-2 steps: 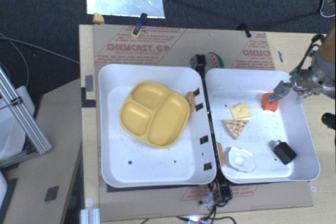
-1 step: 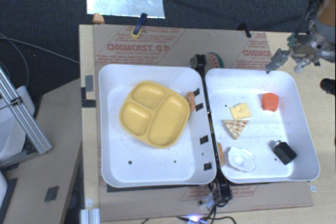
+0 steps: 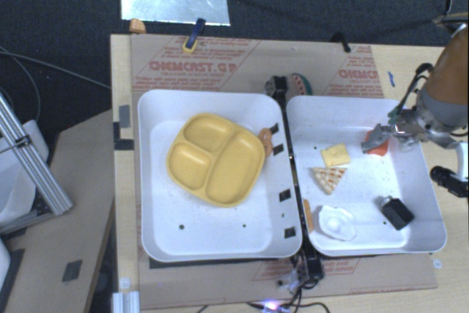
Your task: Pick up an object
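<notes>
Gripper (image 3: 377, 139) sits low in the upper right part of the right bin (image 3: 421, 194), at the right of the frame. Its fingers are down on a small red-orange object (image 3: 378, 149); the red piece shows just under the metal tips, touching them. How far the fingers are spread cannot be told, nor whether the red piece is pinched between them.

The red-orange object is mostly covered; its long axis cannot be read.

Right bin contents, counted: 1 yellow square block (image 3: 335, 155) left of the gripper, near it; 1 tan waffle-like wedge (image 3: 329, 178) just below the yellow block, its point toward lower right; 1 white rounded piece (image 3: 336, 223) at lower left of the bin; 1 black block (image 3: 397, 212) at lower right, long axis running upper left to lower right.

Left bin (image 3: 157, 231): 1 yellow 3-compartment plate (image 3: 217, 159), lying flat near centre; 1 small orange-brown item (image 3: 265, 138) at the plate's right edge.

Both bins rest side by side on the cardboard-covered surface (image 3: 220, 66).
</notes>
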### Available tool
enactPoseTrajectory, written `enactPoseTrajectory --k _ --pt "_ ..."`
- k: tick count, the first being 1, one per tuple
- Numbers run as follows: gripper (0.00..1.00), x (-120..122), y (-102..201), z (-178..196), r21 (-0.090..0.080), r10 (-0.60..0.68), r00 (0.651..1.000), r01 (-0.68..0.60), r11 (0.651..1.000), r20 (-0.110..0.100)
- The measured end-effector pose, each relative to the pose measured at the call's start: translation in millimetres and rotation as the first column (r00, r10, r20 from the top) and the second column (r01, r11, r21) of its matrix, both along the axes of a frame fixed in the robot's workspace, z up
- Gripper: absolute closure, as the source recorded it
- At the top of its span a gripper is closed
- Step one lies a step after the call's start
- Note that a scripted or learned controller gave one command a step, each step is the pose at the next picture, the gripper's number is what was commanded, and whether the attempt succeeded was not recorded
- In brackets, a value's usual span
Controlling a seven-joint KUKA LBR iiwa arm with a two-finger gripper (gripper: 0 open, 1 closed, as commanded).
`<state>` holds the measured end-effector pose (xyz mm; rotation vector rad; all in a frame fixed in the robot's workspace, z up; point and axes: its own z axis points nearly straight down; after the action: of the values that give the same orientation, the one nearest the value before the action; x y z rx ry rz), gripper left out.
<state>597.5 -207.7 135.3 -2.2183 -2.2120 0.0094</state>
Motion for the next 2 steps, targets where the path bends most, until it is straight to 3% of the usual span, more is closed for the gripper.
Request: enactPoseTrajectory --k 1,2 --pt "0.0 42.3 54.8 48.1 -0.002 0.013 1.0 -0.013 1.0 0.019" --pt "0.0 8.3 -2.1 18.2 -0.002 -0.001 1.0 0.001 1.0 0.01"
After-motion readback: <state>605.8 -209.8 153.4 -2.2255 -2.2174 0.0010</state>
